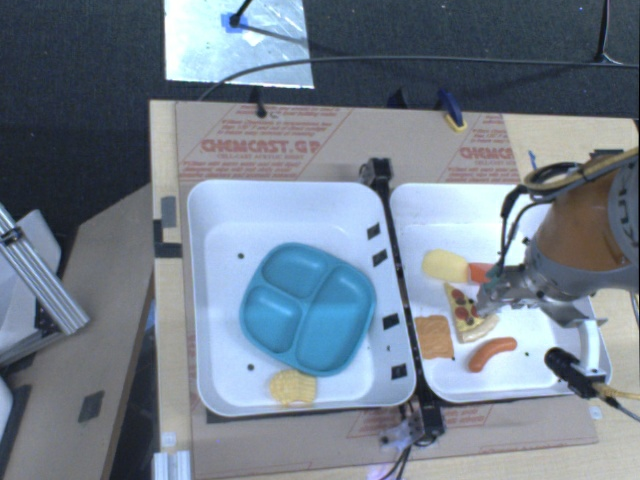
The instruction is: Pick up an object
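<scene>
**Ana:** Pizza slice [466,311], that looks like the target, lying flat in the right bin [440,203] with the gripper [492,293] right down at its upper edge, tip apparently touching or just above it.

**Ben:** Are the jaws closed on it?

**Ana:** Cannot tell. The wrist and the orange band block the tip from this angle, so released or clenched is anyone's guess. Nothing visibly lifted.

**Ben:** What's crowding it?

**Ana:** Plenty. Just above the tip, a yellow piece [445,265], and a small red-orange bit [481,271] tucked beside it. Below, a sausage [491,353]. Away to the left, past the slice, a slice of toast [434,336] against the bin wall.

**Ben:** And the other bin?

**Ana:** Well away to the left: a blue divided plate [308,308] and a yellow item [293,387] below it.

**Ben:** So which step?

**Ana:** I'd judge the grasp itself, at the bottom of the descent. Next calls for a firm close on the thin slice, then a straight lift clear of the neighbours.
</scene>
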